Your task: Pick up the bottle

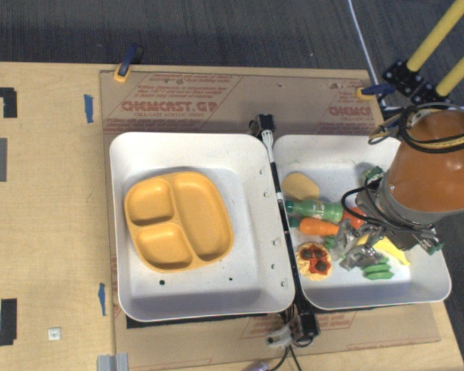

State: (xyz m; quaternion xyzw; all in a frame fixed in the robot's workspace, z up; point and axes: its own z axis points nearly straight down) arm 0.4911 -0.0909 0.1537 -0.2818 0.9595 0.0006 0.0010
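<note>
A green bottle lies on its side in the right bin, near the bin's left wall. A tan rounded piece rests just behind it and an orange carrot just in front. My gripper hangs low in the same bin, to the right of and slightly nearer than the bottle, over the clutter beside the carrot. The arm's orange band hides the bin's right part. Nothing is seen held in the gripper.
A pizza slice, a green pea pod and a yellow piece lie by the gripper. The left bin holds a yellow divided plate. A black clamp sits between the bins.
</note>
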